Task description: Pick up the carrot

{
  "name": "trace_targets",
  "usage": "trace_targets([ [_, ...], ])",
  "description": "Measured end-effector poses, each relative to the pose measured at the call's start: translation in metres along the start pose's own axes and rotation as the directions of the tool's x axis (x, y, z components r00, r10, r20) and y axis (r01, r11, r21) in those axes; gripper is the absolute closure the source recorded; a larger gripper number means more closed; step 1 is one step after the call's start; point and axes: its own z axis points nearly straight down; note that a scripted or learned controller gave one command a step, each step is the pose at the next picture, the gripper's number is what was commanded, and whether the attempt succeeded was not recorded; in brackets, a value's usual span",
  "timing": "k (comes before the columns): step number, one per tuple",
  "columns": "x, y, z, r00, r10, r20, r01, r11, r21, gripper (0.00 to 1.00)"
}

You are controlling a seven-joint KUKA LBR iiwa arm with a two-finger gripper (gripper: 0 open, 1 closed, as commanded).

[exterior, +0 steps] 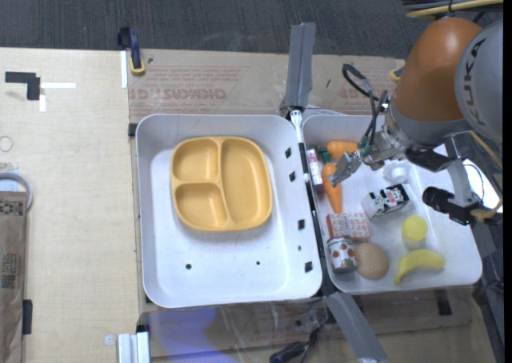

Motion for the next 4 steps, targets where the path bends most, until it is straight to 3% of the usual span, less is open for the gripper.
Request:
trace_targets([
  [1,-0.023,-0.018,0.000,0.998,0.068,-0.001,-0.068,0.998,0.001,0.00],
  [2,-0.025,0.031,0.000,0.996,0.091,0.001,-0.091,0.996,0.000,0.00],
  [3,0.030,-0.016,0.000,1.000,0.008,-0.001,-0.008,1.000,0.001,0.00],
  [4,0.038,-0.036,0.000,1.000,0.016,-0.001,-0.016,1.000,0.001,0.00],
])
